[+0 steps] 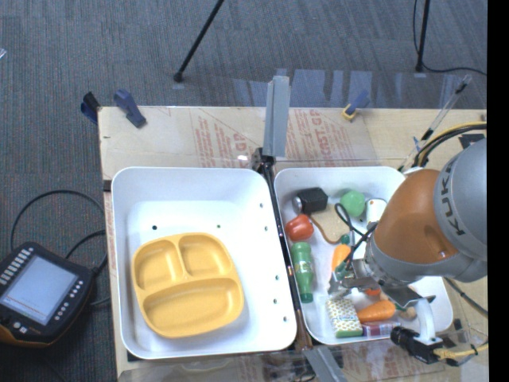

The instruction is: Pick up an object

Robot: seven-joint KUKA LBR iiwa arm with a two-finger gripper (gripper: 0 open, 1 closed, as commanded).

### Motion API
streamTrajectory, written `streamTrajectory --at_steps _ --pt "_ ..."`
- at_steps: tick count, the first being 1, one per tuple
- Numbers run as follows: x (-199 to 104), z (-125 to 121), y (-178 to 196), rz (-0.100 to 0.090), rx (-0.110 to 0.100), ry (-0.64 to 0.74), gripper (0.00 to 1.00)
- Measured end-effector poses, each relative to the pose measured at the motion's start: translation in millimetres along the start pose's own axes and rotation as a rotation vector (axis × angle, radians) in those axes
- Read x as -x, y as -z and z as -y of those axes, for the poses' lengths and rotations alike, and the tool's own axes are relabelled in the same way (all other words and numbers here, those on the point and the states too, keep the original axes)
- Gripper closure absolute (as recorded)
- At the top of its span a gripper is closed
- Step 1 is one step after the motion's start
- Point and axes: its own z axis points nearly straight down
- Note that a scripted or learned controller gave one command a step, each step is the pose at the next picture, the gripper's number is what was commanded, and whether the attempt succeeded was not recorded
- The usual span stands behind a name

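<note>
The right bin (374, 175) holds several small objects: a green bottle (301, 270), a red round item (299, 228), a black block (312, 200), a green ball (353, 204), an orange carrot-like piece (340, 255), another orange piece (376, 311) and a patterned white packet (343, 314). My gripper (348, 279) reaches down into this bin from the right, just below the carrot-like piece and above the packet. The arm's orange band hides most of the bin's right half.
The left bin (159, 183) holds a yellow divided tray (188, 282). A grey post (277, 118) stands behind the two bins. A teach pendant (36, 291) lies on the floor at left. Cables run along the bench's right side.
</note>
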Motion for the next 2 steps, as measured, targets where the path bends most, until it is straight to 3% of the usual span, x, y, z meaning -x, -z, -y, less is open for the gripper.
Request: streamTrajectory --at_steps 1,2 --pt "-20.5 -32.2 95.3 0.002 0.007 -0.324 1.00" --pt "26.5 -26.8 89.9 0.003 0.004 -0.330 1.00"
